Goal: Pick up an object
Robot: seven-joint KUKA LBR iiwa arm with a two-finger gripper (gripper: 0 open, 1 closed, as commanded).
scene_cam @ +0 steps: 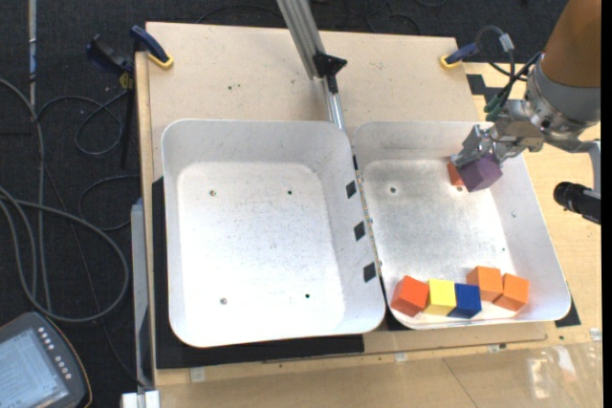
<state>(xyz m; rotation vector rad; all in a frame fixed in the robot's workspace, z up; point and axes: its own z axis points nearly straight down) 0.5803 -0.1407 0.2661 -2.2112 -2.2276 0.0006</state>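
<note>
My gripper hangs over the upper right part of the right bin. A purple block sits tilted between the fingertips, and the gripper is shut on it. Just to its left an orange block peeks out, partly hidden by the purple one. Along the right bin's front edge lies a row of blocks: an orange block, a yellow block, a blue block and two more orange blocks.
The left bin lies beside the right one, their rims meeting at the middle. A slanted metal pole reaches down to the bins' far junction. Clamps sit at the board's far corners.
</note>
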